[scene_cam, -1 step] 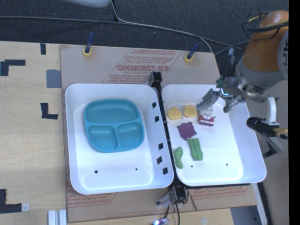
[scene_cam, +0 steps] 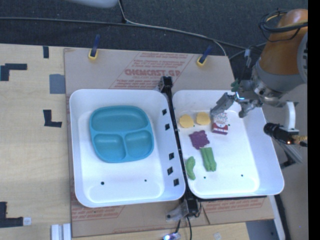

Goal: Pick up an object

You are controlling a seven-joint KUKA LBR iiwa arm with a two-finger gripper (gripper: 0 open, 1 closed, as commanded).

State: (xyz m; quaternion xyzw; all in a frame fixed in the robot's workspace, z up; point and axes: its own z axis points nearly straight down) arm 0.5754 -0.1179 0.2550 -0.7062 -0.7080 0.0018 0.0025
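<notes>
The small red-and-white boxy toy (scene_cam: 220, 123) sits in the right white plastic bin (scene_cam: 260, 176), its printing too small to read. The gripper (scene_cam: 231, 105) hangs just above it, jaws spread. Red "CHEMCAST" lettering marks the brown paper-covered surface (scene_cam: 145, 71).

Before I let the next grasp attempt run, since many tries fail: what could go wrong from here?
Three risks, as judgement:
1. The gripper hangs beside the small red and white object, not over it; closing may only nudge it.
2. The two yellow pieces and the purple piece lie close by, so a descent could knock them.
3. That object sits near the right bin's far side, where fingers might catch the wall.
</notes>
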